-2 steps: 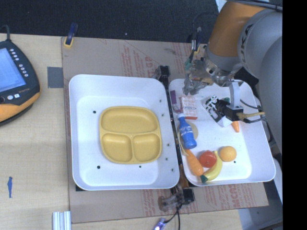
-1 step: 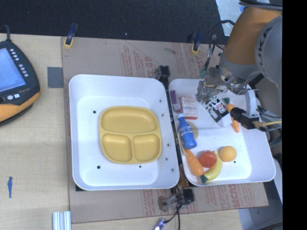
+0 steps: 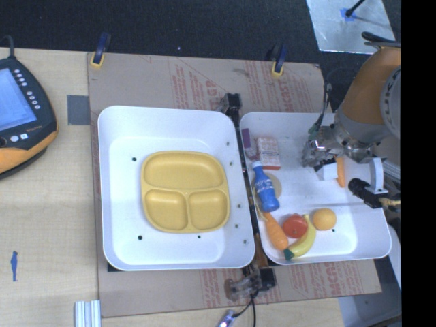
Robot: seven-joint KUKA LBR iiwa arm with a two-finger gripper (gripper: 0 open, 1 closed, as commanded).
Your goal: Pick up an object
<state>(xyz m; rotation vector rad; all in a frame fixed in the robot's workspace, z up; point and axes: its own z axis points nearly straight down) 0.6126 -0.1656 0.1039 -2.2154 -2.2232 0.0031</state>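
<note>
Camera view, looking down at a slant. Two white bins side by side on the counter (image 3: 54,203). Left bin (image 3: 116,182) holds a yellow three-compartment tray (image 3: 185,191), roughly centred. Right bin (image 3: 354,244) holds the loose items: a blue bottle (image 3: 265,189) with a white cap near the left wall, a small pink-and-white box (image 3: 268,152) just above it, an orange carrot (image 3: 275,231) below the bottle, a red tomato (image 3: 295,225), a yellow banana (image 3: 304,242) curving under the tomato, and an orange fruit (image 3: 324,219) just right of the tomato.

Arm enters from the right, over the upper right part of the right bin. Gripper (image 3: 321,157) sits low above bare bin floor, well apart from the fruit cluster; nothing visible between its tips, whether spread or closed cannot be told.

A teach pendant (image 3: 20,118) rests at the far left of the counter.
</note>
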